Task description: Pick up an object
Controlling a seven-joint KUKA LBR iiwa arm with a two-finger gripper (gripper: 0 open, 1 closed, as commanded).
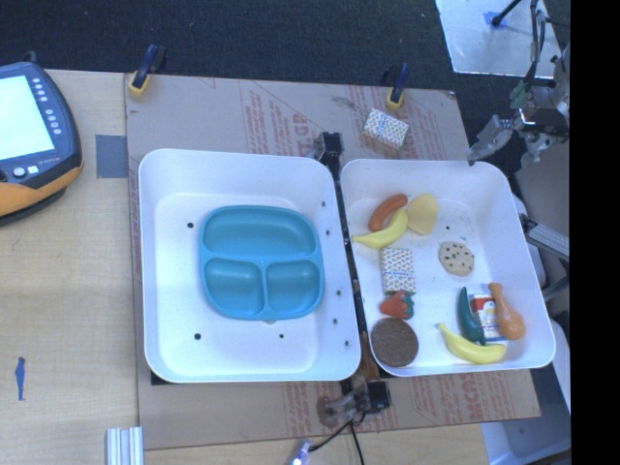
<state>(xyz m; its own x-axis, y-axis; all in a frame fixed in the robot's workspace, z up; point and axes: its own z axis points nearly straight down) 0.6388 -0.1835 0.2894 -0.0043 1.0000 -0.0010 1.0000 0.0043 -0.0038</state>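
Toy foods [397, 268] loose in right bin [516, 219]; gripper [509, 134] beyond it, state unclear.

The left bin [160, 260] holds a blue 3-compartment plate [260, 261]. The right bin [513, 226] holds a cookie [455, 256] at centre, bananas at 10 [383, 233] and 5 [472, 348] o'clock.

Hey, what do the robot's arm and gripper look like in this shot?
The gripper is small, pale grey and metallic-looking. The arm behind it is light grey too, with blocky parts too blurred for markings. Thin dark cables run down to it.
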